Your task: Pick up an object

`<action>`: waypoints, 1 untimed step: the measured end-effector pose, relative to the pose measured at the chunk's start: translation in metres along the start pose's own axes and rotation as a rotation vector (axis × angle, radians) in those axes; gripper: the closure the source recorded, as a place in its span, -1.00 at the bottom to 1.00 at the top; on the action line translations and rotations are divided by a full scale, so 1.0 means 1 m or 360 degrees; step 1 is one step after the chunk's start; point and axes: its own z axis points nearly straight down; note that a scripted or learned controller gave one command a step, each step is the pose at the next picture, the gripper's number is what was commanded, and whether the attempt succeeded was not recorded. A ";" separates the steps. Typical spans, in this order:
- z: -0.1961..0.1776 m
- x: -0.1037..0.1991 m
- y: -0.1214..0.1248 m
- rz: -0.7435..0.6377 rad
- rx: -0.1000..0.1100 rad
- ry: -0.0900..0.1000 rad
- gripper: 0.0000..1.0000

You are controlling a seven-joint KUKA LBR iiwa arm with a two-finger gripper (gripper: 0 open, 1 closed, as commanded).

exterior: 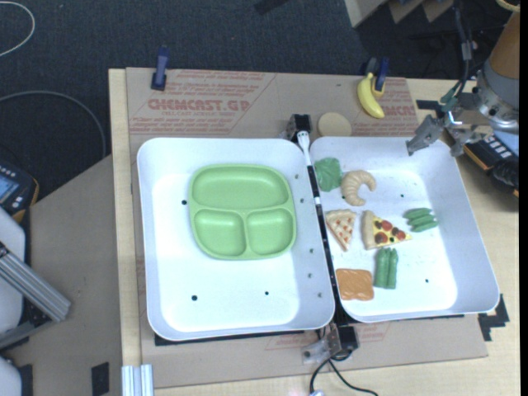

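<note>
The right bin (462, 221) holds several toy foods: a green leafy piece (327, 173), a croissant (357, 186), two pizza slices (341, 227) (383, 231), green pea pods (421, 219), a green vegetable (385, 268) and an orange toast piece (355, 284). My gripper (437, 139) hangs over the bin's far right corner, above and to the right of the croissant. Its fingers are spread open with nothing between them.
The left bin (165, 254) holds a green divided plate (243, 211). A yellow banana (371, 97) and a round tan disc (334, 124) lie on the board behind the bins. Blue clamps (159, 69) hold the board's far edge.
</note>
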 end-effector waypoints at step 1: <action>0.098 0.054 -0.066 -0.0001 0.0023 0.0010 -1.00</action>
